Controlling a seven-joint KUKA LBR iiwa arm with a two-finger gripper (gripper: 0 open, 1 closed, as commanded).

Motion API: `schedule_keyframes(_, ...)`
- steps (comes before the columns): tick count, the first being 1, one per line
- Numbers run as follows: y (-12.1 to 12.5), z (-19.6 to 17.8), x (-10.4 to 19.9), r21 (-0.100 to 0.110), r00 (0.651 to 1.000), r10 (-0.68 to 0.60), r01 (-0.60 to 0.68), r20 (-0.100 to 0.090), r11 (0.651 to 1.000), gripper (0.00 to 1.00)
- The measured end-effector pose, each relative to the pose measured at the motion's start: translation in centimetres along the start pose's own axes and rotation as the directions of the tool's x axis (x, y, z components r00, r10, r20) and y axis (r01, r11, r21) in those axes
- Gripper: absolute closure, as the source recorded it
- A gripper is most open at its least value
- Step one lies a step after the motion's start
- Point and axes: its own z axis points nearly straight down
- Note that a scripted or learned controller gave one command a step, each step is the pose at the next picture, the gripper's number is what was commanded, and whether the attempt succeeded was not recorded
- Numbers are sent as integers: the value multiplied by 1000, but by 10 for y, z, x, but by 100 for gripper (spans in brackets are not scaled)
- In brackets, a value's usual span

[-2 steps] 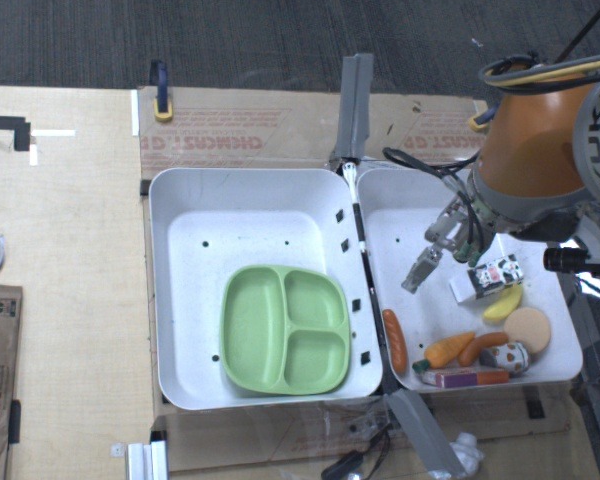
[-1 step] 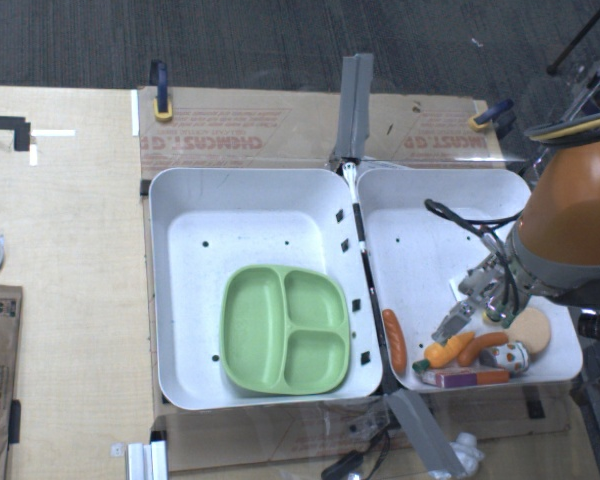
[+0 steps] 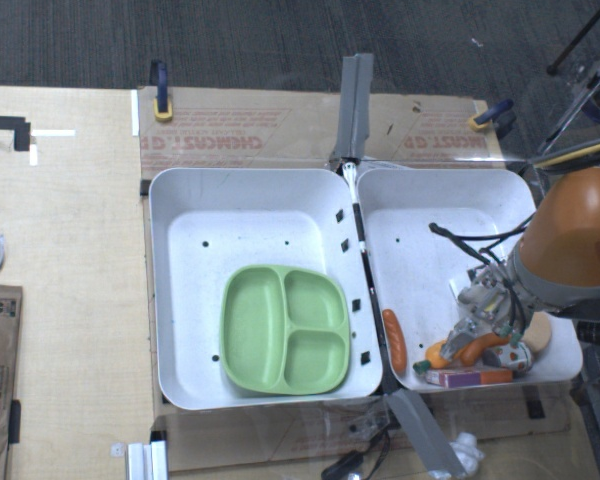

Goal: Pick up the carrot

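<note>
The carrot [image 3: 479, 349] is a short orange piece lying near the front edge of the right bin [image 3: 430, 198], partly under the tool. My gripper [image 3: 483, 320] hangs directly over it, low in the bin, reaching in from the right below the arm's orange band [image 3: 578, 230]. The gripper's metal body hides the carrot's upper end, so contact cannot be judged.
Crowded around the carrot are a small orange round item [image 3: 436, 354], a flat red and purple packet [image 3: 467, 377] and a tan round piece [image 3: 538, 333]. A red sausage [image 3: 393, 340] lies by the bin's left wall. A green divided plate [image 3: 285, 328] sits in the left bin [image 3: 165, 268].
</note>
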Motion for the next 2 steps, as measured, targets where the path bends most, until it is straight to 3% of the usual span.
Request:
schedule_keyframes(1, 0, -6, -1, 0, 1000, 4, -4, 2, 1000, 100)
schedule_keyframes(2, 58, -91, 43, 2, 870, -492, 492, -12, 871, 100)
